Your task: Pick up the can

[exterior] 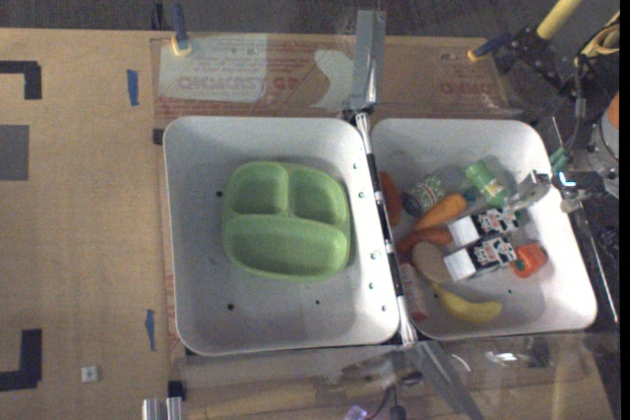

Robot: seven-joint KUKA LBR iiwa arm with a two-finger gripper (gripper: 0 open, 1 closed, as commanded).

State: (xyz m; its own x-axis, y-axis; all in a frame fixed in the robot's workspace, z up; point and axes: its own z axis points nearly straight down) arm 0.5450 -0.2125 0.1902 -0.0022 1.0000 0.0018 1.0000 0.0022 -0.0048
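Note:
The can, small and dark with a green-and-white label, lies on its side in the right bin, near that bin's left wall. An orange carrot rests against its lower right side. My gripper reaches in over the right side of the same bin, beside a green bottle and just above two white cartons. It is about a hundred pixels to the right of the can and not touching it. Nothing is seen held in it.
The right bin also holds a second carton, an orange-red item, a banana, a brown round piece and a red item. A green divided plate lies in the left bin.

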